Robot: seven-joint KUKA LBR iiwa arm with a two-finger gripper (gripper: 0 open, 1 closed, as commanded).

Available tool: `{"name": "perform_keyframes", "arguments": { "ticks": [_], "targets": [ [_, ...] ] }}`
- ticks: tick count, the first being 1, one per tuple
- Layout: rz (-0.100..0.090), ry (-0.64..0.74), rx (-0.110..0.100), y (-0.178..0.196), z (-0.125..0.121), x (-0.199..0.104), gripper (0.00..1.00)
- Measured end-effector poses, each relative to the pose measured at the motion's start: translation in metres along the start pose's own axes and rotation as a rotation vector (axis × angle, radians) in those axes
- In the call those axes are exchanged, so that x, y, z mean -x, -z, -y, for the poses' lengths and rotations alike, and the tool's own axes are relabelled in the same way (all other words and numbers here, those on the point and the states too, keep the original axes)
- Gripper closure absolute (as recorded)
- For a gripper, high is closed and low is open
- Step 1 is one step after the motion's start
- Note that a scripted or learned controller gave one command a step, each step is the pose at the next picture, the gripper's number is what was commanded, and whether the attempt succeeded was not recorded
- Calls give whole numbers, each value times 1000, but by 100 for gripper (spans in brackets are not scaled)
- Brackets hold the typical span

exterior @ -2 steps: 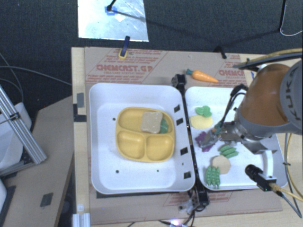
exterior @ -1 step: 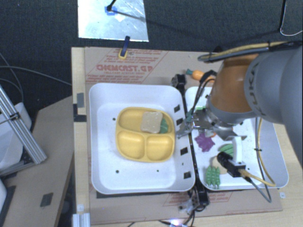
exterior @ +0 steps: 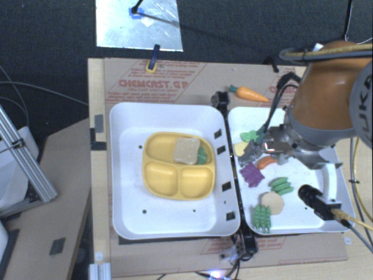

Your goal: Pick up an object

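My gripper hangs low over the upper left part of the right bin. Just below it lies a purple grape bunch, and a small orange piece pokes out from under the gripper's body. A green leafy piece sits just above the gripper. Further down the bin lie a green bean pod, a beige round piece and a green pea-pod bundle. I see nothing clearly held in the gripper.
The left bin holds a yellow divided plate with a bread slice and a green piece. A toy carrot lies on the cardboard behind the right bin. The arm's bulk covers the right bin's upper right.
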State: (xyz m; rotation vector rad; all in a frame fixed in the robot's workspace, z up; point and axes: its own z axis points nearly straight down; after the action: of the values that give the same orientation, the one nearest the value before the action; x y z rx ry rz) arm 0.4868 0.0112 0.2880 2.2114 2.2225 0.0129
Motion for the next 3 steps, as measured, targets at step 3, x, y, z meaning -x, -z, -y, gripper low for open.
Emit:
{"name": "perform_keyframes", "arguments": {
  "ticks": [3],
  "targets": [
    [1, 0, -7, -4, 0, -21, 0]
  ]
}}
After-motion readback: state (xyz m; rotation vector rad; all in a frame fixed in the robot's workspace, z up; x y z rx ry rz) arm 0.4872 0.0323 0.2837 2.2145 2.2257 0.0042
